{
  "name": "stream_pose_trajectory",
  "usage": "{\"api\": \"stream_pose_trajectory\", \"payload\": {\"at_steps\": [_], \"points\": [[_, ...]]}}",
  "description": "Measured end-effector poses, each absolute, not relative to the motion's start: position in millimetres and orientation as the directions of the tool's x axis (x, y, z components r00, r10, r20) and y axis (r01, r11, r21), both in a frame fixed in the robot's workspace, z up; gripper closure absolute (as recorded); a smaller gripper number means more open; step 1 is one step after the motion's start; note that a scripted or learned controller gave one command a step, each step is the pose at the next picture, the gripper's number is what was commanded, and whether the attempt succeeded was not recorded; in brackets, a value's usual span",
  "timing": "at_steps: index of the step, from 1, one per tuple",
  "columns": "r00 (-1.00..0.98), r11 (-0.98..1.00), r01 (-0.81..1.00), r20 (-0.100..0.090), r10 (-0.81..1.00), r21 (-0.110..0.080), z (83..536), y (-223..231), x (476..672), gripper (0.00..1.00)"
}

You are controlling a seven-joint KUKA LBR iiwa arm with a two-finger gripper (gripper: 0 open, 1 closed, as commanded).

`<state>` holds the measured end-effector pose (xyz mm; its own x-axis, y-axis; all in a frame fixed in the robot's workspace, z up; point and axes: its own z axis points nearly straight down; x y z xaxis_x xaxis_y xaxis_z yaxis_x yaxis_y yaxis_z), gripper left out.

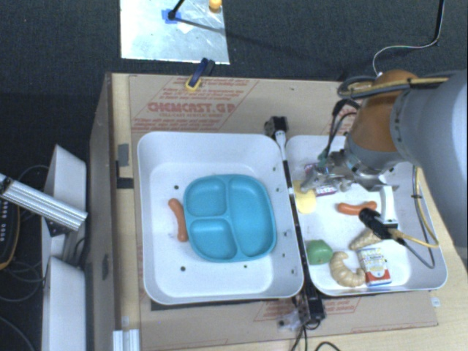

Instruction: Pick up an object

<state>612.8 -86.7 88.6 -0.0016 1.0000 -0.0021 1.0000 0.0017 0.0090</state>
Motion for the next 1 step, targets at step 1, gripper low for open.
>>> {"api": "stream_pose_trajectory", "payload": {"at_steps": [1], "points": [[0.004,-0.004,0.999,0.009,1.000,-0.038,81.3,-99.1,651.6,0.00]]}}
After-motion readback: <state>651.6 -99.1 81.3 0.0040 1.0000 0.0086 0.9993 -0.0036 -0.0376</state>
